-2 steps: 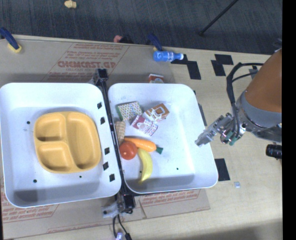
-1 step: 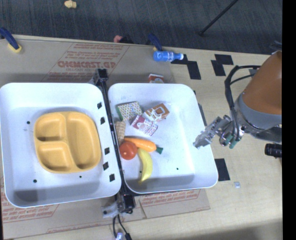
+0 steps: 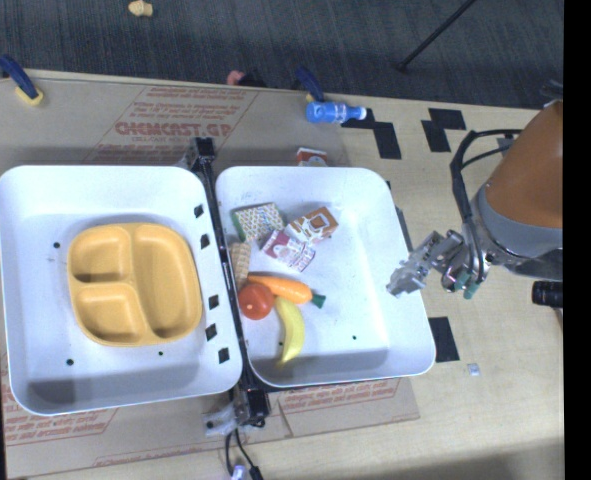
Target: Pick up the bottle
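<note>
The right-hand bin (image 3: 400,268) is taken as the landmark here. The gripper (image 3: 407,278) is seen at that bin's right rim, roughly at mid-height of the wall, carried by the grey arm (image 3: 520,223) with its orange band. Whether the pincer is spread or closed cannot be told from this slanted view, as its tip is small and blurred against the white rim; nothing is seen clamped in it.

The bottle (image 3: 327,113), blue with a pale neck, is found lying on its side on the bench (image 3: 495,398), outside the bin and just beyond its far edge, near the bin's left-hand far corner. It is well apart from the gripper and untouched.

Inside the bin a loose heap is gathered toward the left wall: small printed cartons (image 3: 290,236), a carrot (image 3: 283,288), a tomato (image 3: 256,302) and a banana (image 3: 292,332). In the neighbouring bin to the left a yellow divided tray (image 3: 133,282) is set.

The task is judged to be barely begun: no grasp has been made and no lift. A reach across the bin's far rim to the bottle, a closing on it and a raising are all left to be done.
</note>
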`<state>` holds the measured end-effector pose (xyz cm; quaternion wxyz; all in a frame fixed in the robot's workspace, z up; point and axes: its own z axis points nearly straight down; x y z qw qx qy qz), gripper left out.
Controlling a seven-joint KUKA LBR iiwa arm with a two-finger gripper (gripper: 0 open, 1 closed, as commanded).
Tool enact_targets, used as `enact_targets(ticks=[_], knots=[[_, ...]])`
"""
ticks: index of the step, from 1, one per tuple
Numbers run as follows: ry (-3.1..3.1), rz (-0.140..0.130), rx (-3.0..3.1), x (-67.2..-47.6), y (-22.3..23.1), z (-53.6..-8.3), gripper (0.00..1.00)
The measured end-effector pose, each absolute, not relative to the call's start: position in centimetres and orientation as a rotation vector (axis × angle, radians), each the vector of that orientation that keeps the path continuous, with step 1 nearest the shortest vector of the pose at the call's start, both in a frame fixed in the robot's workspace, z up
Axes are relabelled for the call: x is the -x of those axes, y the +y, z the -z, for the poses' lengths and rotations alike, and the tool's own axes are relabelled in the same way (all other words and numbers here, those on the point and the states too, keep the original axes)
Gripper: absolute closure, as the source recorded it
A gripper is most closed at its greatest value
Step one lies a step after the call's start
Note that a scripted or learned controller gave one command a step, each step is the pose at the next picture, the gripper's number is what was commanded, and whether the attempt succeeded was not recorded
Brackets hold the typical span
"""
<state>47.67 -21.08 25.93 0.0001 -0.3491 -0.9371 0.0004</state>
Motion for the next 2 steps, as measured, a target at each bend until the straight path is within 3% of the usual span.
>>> enact_targets(ticks=[2], knots=[[-3.063, -0.002, 0.705, -47.7, -21.1, -27.6, 1.00]])
